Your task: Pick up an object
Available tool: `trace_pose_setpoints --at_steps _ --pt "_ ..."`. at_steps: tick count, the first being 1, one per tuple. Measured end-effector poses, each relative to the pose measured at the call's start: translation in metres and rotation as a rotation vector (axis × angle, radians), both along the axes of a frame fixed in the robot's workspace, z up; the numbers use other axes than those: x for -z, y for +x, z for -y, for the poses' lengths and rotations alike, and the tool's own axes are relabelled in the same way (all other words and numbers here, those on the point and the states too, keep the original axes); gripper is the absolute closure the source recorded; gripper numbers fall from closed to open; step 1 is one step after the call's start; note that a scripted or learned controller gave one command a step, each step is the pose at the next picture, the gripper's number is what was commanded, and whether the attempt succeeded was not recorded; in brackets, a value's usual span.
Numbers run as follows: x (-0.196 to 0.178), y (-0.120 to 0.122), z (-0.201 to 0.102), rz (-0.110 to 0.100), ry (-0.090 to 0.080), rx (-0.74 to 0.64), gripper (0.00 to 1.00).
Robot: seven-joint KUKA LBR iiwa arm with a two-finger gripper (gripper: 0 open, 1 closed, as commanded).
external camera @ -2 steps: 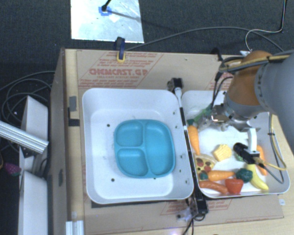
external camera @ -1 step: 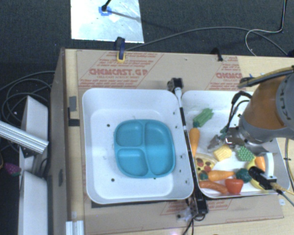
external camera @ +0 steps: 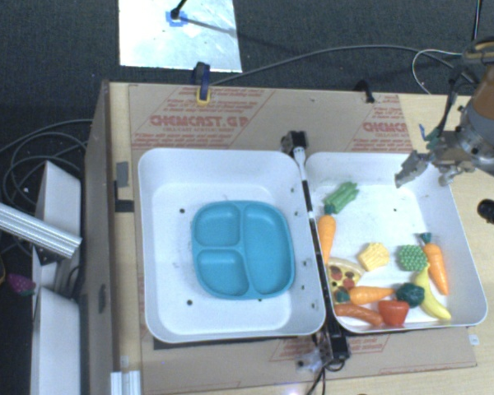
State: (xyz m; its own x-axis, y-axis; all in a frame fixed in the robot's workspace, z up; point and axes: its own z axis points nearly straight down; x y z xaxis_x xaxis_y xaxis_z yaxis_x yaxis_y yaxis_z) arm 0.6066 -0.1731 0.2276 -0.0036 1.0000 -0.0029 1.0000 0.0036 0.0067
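Observation:
The right white bin [external camera: 465, 245] holds several toy foods. A green vegetable [external camera: 342, 196] and an orange carrot [external camera: 326, 234] lie by its left wall. Toward the front are a yellow corn piece [external camera: 374, 256], a pizza slice [external camera: 342, 275], a green knobbly piece [external camera: 412, 257], a second carrot [external camera: 435, 270], a banana [external camera: 433, 304] and a red pepper [external camera: 393, 311]. My gripper [external camera: 421, 175] hangs over the bin's far right corner, fingers spread open with nothing between them. It is well apart from the toys.
The left white bin [external camera: 160, 220] carries a blue divided plate [external camera: 243, 248]. A black divider [external camera: 306, 212] runs between the bins. Cardboard [external camera: 230, 113] lies under both. Cables run along the back and the left side.

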Motion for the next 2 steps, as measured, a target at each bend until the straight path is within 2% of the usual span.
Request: trace_pose_setpoints --at_steps 1,2 --pt "0.057 -0.066 -0.015 -0.007 0.003 0.003 0.00" --pt "0.143 -0.057 -0.035 -0.005 0.002 0.001 0.00"
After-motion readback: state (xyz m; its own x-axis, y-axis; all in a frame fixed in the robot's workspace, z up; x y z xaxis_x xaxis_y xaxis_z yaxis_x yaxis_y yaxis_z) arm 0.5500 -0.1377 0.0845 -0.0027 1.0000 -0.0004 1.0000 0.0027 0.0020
